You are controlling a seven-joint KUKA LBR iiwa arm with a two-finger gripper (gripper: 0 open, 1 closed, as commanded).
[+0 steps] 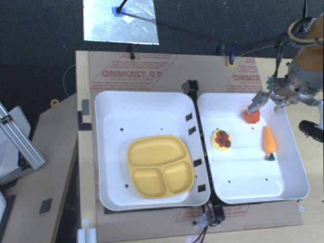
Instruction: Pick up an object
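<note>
I see a small red-orange object (pixel 251 116), rounded like a tomato, sitting in the upper part of the right bin (pixel 291 186), close to that bin's far wall. The gripper (pixel 267 100) hangs right over it in the upper right of the frame; one grey finger (pixel 257 103) slants down to the object's top and seems to touch it, though from this angle I cannot be sure of contact. The other finger (pixel 280 106) sits off to the right, clear of the object, so I read the fingers as spread apart with nothing clamped between them. Above them the grey wrist and its orange band run off the right edge of the frame. Just below and to the right of the red object lies a toy carrot (pixel 269 140), orange with a small green tip pointing toward the bottom of the frame, well apart from the fingers. Left of the carrot, near the divider between the bins, rests a small yellow piece with red and dark toppings (pixel 221 139), something like a mini pizza. The left bin (pixel 109 135) holds a yellow three-compartment tray (pixel 160 165), lying flat in its lower middle. A silver sheet (pixel 120 15) lies beyond the bench at the upper left.
</note>
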